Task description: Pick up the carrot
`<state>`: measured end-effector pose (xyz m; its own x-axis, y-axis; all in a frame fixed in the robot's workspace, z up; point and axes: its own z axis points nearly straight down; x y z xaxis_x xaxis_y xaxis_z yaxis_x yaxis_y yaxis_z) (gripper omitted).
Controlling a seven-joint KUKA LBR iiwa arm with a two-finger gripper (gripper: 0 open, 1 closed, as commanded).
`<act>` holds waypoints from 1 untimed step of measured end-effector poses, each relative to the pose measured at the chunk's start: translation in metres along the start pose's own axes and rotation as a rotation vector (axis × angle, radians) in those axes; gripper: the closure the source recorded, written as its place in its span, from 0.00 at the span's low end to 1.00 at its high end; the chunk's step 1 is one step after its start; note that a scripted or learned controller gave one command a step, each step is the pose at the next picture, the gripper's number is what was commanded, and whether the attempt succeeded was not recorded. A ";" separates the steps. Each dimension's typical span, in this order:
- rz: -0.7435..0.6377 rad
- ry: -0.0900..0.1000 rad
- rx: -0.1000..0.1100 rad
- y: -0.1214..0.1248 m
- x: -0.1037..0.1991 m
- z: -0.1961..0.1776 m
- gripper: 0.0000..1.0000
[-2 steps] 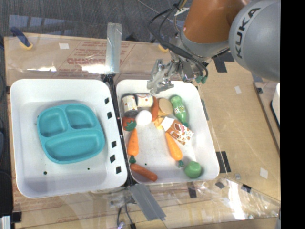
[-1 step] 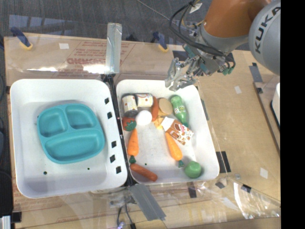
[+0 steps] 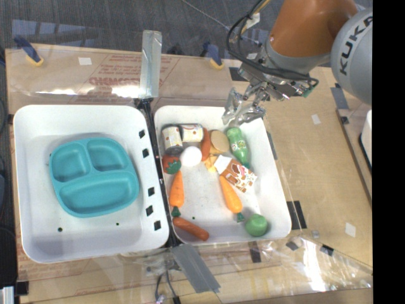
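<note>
The end effector [image 3: 243, 111] hangs over the far edge of the right bin [image 3: 273, 170], close to that bin's far right corner. Its metal fingers [image 3: 235, 114] look slightly parted, with nothing between them.

Just beneath it, toward the near edge of the worktop, stands a green bottle [image 3: 238, 144], with a tan round piece [image 3: 219, 140] and a white egg-like ball [image 3: 191, 156] beside it, further into the bin.

There are several orange pieces, so which one counts as the carrot is a judgement. The likeliest is the carrot [image 3: 231, 196] in the bin's right half, partly under a printed packet [image 3: 240, 176]. It lies nearer the worktop's front edge than the end effector does and a little toward the bin's middle. Its long axis runs slantwise from the packet down toward the green ball [image 3: 256, 225] in the near right corner. A second carrot [image 3: 176, 190] lies along the bin's left wall, almost parallel to it.

The coming move probably calls for travel toward the near edge, with the fingers turned across that slanted axis.
</note>
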<state>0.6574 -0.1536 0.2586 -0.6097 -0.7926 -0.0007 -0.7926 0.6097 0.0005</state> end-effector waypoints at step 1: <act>-0.410 -0.002 0.004 -0.023 0.030 0.008 1.00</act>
<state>0.6577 -0.1916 0.2508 -0.2428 -0.9701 -0.0018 -0.9701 0.2428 -0.0044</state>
